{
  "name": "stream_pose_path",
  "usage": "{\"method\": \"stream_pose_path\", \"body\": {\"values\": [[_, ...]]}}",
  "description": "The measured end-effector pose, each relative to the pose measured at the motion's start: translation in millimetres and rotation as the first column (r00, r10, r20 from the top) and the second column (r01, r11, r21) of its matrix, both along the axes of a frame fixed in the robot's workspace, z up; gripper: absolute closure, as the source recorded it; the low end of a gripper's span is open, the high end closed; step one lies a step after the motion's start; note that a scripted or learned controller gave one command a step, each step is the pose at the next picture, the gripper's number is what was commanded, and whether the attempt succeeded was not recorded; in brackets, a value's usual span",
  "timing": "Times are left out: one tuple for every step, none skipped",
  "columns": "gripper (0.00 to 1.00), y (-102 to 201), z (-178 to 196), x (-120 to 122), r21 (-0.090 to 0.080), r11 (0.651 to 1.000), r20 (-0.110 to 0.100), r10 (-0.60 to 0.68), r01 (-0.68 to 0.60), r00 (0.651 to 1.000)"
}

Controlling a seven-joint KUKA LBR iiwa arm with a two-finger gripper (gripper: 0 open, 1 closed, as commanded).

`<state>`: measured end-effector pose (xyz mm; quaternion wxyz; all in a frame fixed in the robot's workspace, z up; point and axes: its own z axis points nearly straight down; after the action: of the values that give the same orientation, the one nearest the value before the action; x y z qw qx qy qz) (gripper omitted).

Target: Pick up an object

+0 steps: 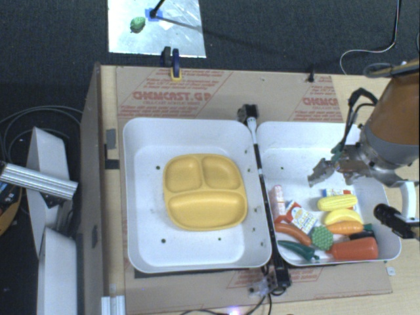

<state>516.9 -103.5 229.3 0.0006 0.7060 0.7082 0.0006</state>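
Note:
A pile of toy foods lies in the near part of the right bin (295, 143): a yellow banana-like piece (338, 203), an orange piece (345, 227), a red piece (357, 248), a green broccoli-like piece (321, 237), an orange-red sausage (291, 232), a small printed box (302, 217) and a pink tube (278, 199). My gripper (323, 171) hangs over the right bin, just behind the pile and a little left of the banana. I see nothing held in it.
A yellow divided plate (203, 192) lies in the middle of the left bin (147, 143). A black divider (259, 176) runs between the bins. The grey and orange arm (397, 117) covers the right bin's far right side.

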Motion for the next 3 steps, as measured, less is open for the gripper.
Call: {"method": "stream_pose_path", "body": {"values": [[0.00,-66.0,-41.6,-10.2,-0.002,1.000,-0.001,-0.003,0.003,1.000],[0.00,-71.0,-116.3,-8.9,0.000,1.000,-0.002,-0.002,0.002,1.000],[0.00,-93.9,-144.9,76.7,-0.001,1.000,0.001,0.000,0.000,1.000]]}}
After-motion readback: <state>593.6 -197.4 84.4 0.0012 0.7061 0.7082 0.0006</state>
